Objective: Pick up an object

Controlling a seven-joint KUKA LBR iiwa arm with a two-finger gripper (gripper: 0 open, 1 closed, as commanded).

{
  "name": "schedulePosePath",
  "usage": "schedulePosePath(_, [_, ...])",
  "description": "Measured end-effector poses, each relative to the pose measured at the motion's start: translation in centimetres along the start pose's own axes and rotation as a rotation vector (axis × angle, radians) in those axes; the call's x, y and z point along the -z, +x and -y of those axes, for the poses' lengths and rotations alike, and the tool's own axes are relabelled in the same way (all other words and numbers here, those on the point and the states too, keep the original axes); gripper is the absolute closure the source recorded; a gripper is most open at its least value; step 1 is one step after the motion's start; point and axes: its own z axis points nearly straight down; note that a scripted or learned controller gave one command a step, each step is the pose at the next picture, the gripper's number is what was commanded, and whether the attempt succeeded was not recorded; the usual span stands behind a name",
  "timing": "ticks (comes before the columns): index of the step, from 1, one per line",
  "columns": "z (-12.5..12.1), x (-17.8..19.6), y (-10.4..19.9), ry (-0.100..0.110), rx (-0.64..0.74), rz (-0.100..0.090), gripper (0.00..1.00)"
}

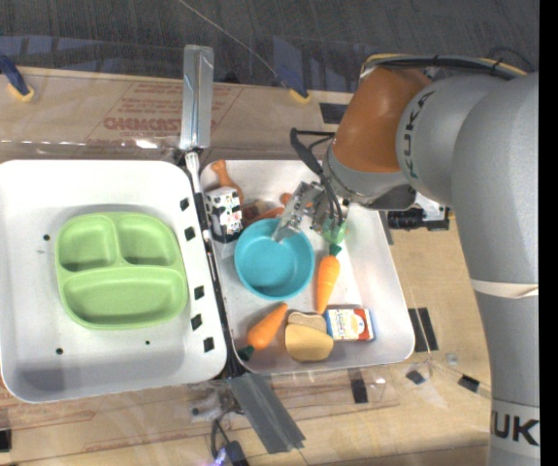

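Observation:
My gripper [310, 219] reaches into the right bin [385, 270] from the upper right. Its metal fingers [290, 223] hang over the far rim of a blue bowl [274, 260]. Just right of the fingers lies a carrot [327, 278] with a green top. Another carrot [267, 326] rests near the front, beside a tan bread-like piece [309, 338] and a small carton [348, 323]. A black-and-white carton [225, 212] and an orange bottle-like item [222, 174] stand at the bin's far left. I see nothing clearly between the fingers.
The left bin [26, 289] holds a green divided plate [118, 268]. A metal divider bar [197, 95] rises between the bins at the back. Brown cardboard [84, 105] lies behind the left bin.

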Motion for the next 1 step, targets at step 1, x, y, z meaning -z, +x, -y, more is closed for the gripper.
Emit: schedulePosePath(1, [-6.59,7.87,2.85,-0.003,-0.154,0.001,1.00])
